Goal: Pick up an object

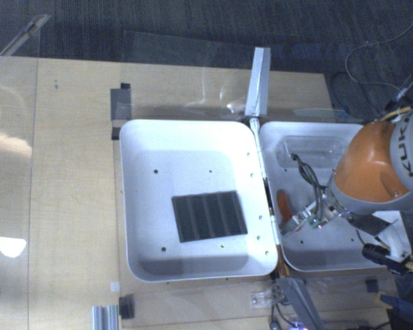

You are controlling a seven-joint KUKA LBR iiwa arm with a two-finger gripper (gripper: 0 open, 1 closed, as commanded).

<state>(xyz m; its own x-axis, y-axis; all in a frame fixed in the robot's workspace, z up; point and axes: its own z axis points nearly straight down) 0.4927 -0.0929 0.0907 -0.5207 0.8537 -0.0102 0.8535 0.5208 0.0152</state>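
A dark grey ribbed rectangular pad (208, 216) lies flat in the left bin (144, 150), a little toward the front. In the right bin (344, 261), a small red-orange object (283, 205) rests against the left wall. My gripper (301, 221) is low in the right bin, just right of the red-orange object and close to the bin floor. The wrist and its orange band (372, 167) hide much of the bin's right half. A clear plastic item (311, 150) lies at the back of the right bin.
An upright grey post (259, 81) stands behind the divide between the two bins. Wires trail from the wrist over the right bin. The wooden bench (55, 184) stretches out to the left.
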